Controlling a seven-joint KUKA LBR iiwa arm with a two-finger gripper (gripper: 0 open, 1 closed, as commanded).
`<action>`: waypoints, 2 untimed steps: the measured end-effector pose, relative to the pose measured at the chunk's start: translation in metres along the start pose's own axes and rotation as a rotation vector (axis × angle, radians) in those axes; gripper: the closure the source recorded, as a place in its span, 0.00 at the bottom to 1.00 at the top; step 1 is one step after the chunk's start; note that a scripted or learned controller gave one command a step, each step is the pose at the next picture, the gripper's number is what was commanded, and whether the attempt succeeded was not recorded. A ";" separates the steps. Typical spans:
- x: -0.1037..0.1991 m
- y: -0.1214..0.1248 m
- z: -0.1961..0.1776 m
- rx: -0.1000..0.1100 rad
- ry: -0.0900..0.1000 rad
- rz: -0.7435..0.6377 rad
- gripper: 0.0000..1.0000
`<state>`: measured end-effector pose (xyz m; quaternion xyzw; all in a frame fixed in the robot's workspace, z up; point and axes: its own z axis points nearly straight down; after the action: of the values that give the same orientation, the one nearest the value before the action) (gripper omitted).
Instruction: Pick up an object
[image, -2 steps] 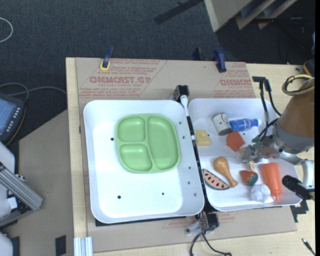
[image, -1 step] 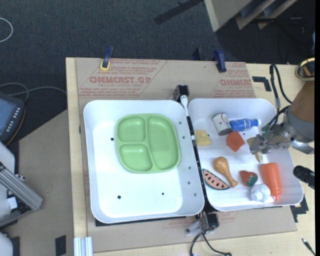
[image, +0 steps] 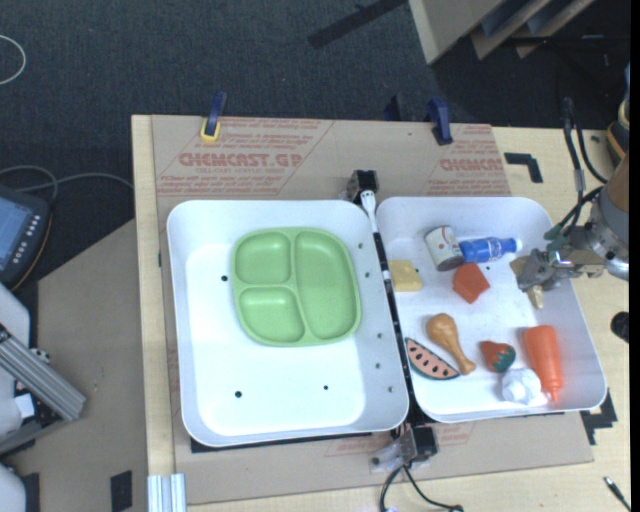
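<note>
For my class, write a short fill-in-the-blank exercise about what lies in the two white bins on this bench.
1. The green divided plate lies in the ____ bin.
2. The green plate has ____ compartments.
3. The watermelon slice lies right beside the toy ____ in the right bin.
4. The gripper hovers at the right bin's ____ edge.

Missing words: left; three; drumstick; right
</note>
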<state>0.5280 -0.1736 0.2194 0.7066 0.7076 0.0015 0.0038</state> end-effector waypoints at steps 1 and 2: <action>0.033 0.038 -0.007 0.002 0.002 -0.004 1.00; 0.078 0.059 -0.009 0.003 0.003 -0.005 1.00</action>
<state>0.5868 -0.0959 0.2283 0.7050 0.7092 0.0014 0.0015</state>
